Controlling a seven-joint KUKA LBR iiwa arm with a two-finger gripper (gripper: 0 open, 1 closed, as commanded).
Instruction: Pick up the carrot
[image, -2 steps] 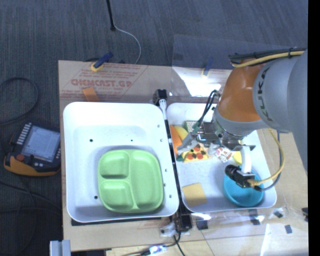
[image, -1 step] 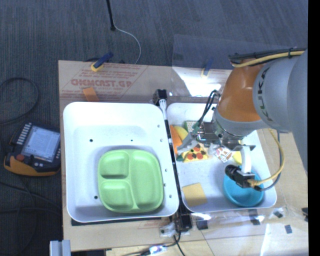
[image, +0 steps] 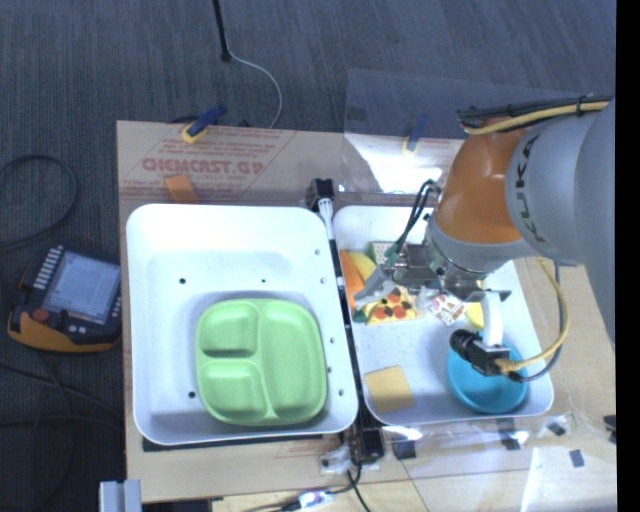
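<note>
Camera view: carrot (image: 356, 268) at right bin's (image: 420, 418) 10 o'clock, against the wall. Gripper (image: 392, 281) beside it, closure unreadable. Risk: crowding toys (image: 392, 308) snag, or wall blocks fingers.

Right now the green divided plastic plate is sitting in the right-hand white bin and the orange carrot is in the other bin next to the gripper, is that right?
Not quite. The camera view shows the green divided plastic plate in the left-hand white bin. The orange carrot lies in the right-hand white bin, next to the gripper, as you said.
</note>
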